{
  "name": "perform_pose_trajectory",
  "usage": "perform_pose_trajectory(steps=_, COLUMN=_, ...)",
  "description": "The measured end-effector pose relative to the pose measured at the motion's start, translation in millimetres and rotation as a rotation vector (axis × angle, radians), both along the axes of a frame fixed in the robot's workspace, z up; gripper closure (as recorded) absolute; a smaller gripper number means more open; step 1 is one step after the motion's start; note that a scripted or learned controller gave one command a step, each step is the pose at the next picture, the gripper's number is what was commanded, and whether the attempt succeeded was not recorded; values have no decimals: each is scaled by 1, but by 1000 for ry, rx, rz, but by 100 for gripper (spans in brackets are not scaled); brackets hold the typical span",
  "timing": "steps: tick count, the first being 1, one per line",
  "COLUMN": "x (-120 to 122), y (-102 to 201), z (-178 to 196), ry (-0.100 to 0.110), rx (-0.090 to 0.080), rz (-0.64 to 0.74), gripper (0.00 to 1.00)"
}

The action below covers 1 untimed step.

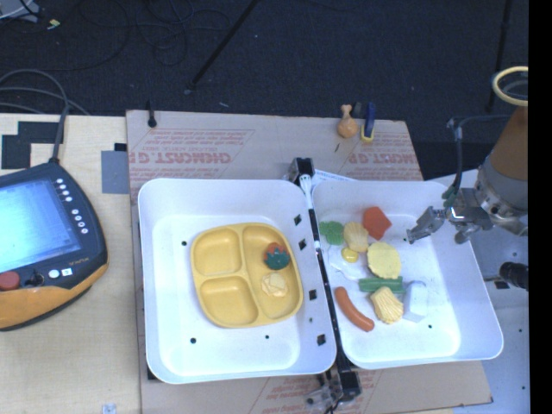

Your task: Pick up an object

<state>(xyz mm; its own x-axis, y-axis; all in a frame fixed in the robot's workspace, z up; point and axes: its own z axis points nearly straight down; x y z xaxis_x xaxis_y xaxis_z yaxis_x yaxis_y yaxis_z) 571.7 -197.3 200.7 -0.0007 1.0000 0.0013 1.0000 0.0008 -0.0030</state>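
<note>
The claw (429, 223) hangs over the right bin's (470, 335) far right part, apart from the toy food, and I can't tell how it stands. Nothing sits in it. The nearest piece is a red block (375, 222), to its left. Lower in that bin a sausage (354, 308) lies aslant, its long axis running from upper left to lower right. The left bin (168, 317) holds a yellow tray (226, 296). Both rest on the worktop (52, 360).

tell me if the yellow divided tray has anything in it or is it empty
Not empty. The yellow tray in the left bin holds a green and red piece and a pale yellow piece in its right-hand compartments.
</note>
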Motion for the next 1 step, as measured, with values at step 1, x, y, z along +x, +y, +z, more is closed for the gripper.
perform_pose_trajectory(steps=1, x=-56, y=38, z=-118, ry=8, rx=4, rz=3, gripper=0)
